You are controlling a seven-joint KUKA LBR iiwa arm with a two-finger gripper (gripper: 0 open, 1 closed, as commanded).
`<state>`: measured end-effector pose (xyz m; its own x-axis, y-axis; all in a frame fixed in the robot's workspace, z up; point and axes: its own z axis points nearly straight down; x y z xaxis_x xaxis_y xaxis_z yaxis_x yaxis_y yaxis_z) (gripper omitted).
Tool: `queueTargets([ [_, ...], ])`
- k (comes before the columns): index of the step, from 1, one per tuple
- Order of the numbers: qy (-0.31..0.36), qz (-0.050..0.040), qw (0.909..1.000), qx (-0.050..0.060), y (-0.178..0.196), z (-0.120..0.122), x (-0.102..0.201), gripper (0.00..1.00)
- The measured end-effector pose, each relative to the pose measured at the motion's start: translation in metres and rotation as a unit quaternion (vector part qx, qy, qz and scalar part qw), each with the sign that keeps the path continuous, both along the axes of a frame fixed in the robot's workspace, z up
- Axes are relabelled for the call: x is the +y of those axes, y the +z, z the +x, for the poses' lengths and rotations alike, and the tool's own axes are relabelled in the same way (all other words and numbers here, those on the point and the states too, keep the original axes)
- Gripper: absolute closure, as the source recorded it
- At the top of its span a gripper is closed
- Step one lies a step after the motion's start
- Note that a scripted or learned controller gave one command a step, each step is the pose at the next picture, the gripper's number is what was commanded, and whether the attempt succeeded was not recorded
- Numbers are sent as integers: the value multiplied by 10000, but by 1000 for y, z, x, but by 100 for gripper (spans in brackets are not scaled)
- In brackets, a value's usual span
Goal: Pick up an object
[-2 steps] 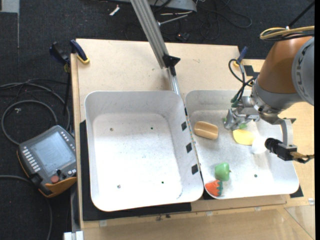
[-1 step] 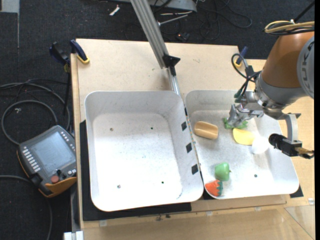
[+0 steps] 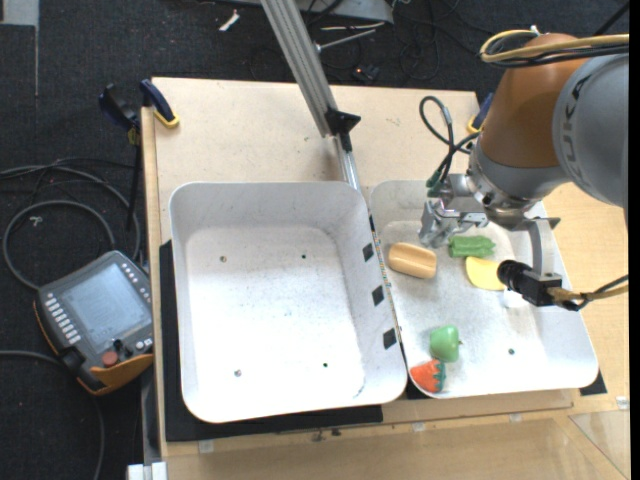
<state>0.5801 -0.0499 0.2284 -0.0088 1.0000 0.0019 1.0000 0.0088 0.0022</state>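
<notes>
My gripper (image 3: 437, 226) hangs low over the far part of the right bin (image 3: 545, 353), below the orange-banded wrist. A tan bread-roll-shaped object (image 3: 412, 260) lies just in front of it, near the bin's left wall. A green oblong object (image 3: 471, 246) rests right beside the gripper on its right, and a yellow piece (image 3: 483, 272) lies next to that. Nearer the front lie a green pepper-like object (image 3: 445, 342) and a red strawberry-like object (image 3: 429, 375). I see nothing between the fingers.
The left bin (image 3: 200, 218) sits beside the right one, sharing a raised divider wall. A slanted metal pole (image 3: 303, 53) crosses above the bench's far side. A black cable connector (image 3: 530, 283) hangs over the right bin. A teach pendant (image 3: 95, 313) lies left of the bench.
</notes>
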Motion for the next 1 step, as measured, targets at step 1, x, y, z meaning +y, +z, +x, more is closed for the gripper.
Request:
queueTargets([
  [1,1,1,10000,16,-7,-2,57,100],
])
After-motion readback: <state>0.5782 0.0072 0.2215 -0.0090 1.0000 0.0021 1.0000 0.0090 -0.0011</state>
